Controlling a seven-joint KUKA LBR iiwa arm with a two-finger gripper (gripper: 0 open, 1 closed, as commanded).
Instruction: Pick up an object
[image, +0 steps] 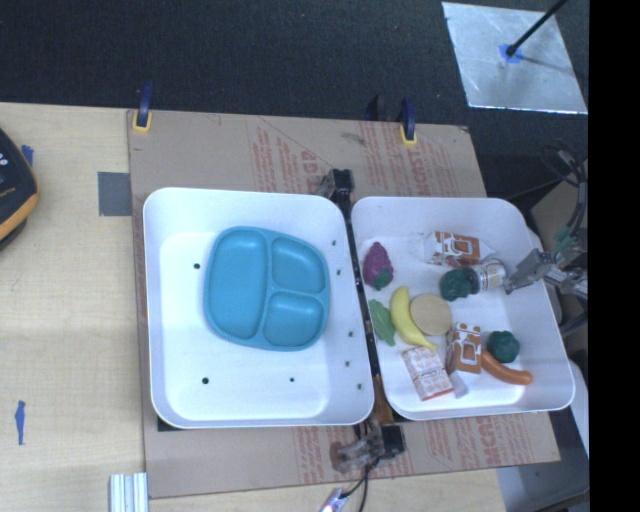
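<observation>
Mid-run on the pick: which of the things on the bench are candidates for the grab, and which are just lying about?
Candidates, all in the right bin:
banana
purple grapes
orange carrot
red-and-white packet
dark green lump, nearest the gripper

Lying about:
blue divided plate in the left bin
yellow-and-black device at the bench's left edge
blue clamps on the cardboard

Single fixed camera sat above the bench, looked down at a slant from well back, took in both white bins: left bin (160, 300) far from the gripper (520, 275), right bin (540, 385) under it.
</observation>
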